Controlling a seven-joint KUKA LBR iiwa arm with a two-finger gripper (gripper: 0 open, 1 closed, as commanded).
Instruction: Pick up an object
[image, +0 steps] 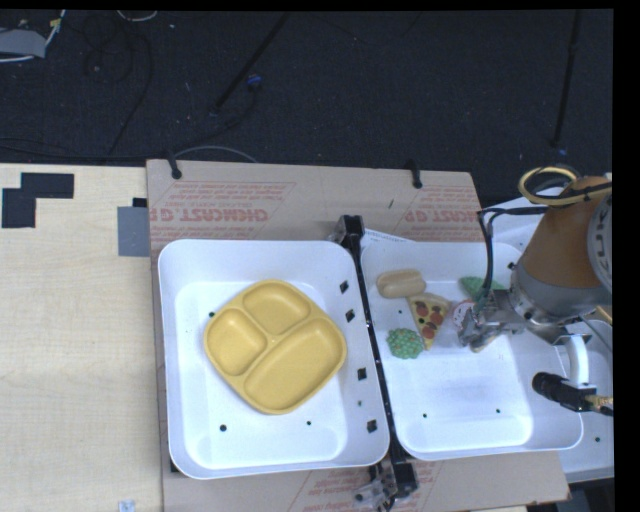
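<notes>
Lying just left of pincer (480, 330), pizza slice (431, 318), right bin (470, 420)

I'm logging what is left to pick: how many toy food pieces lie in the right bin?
4 visible: bread roll, pizza slice, green broccoli-like piece, and a green piece partly behind the arm, which may hide more.

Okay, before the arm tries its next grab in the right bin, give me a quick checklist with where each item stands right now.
1. Hand over the right bin: ok, it sits near the toy food.
2. Anything held in the hand: cannot tell, the view is too small there.
3. Targets in reach: ok, pizza slice, green broccoli piece and bread roll lie left of the hand.
4. Pieces spaced apart: not ok, pizza slice and broccoli piece touch or nearly touch.
5. Yellow divided plate out of the way: ok, it is in the left bin.
</notes>
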